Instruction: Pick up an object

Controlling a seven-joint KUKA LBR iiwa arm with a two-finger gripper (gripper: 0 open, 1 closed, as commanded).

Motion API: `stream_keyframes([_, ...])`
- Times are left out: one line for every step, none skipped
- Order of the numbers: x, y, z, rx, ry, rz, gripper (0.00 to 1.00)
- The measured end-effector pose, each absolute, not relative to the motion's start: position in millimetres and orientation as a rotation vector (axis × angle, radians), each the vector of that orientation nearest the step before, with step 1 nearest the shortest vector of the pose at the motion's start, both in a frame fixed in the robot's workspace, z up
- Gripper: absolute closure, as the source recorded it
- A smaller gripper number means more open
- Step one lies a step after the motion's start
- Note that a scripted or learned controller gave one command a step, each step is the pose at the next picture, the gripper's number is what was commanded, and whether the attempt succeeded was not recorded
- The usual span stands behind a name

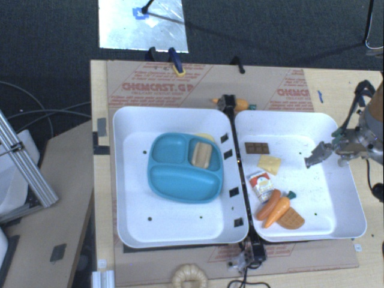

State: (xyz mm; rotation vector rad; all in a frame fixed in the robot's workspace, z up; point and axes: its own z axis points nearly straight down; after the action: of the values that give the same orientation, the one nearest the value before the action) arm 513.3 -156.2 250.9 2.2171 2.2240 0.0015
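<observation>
The gripper [317,156] hovers over the right bin [345,221], apart from the carrots [273,207]; a blue plate [180,182] fills the left bin [129,221].

Single fixed camera, above the bench [198,77], slanted downward, both white bins [132,179] in frame

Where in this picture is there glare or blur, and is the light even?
In the camera view, the shiny sheet above the bench glares; the gripper looks slightly soft; light on both white bins is even, with faint shadows under the blue tray.
</observation>
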Motion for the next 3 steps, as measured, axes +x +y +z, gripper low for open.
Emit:
stream_keyframes([505.6, -149.8, 201.4, 2.221, 2.225, -0.001, 0.0])
stream_keyframes([511.0, -142.2, 154.5, 2.223, 2.225, -0.001, 0.0])
stream_keyframes([511.9, -134.4, 96.2, 2.222, 2.22, 0.002, 0.0])
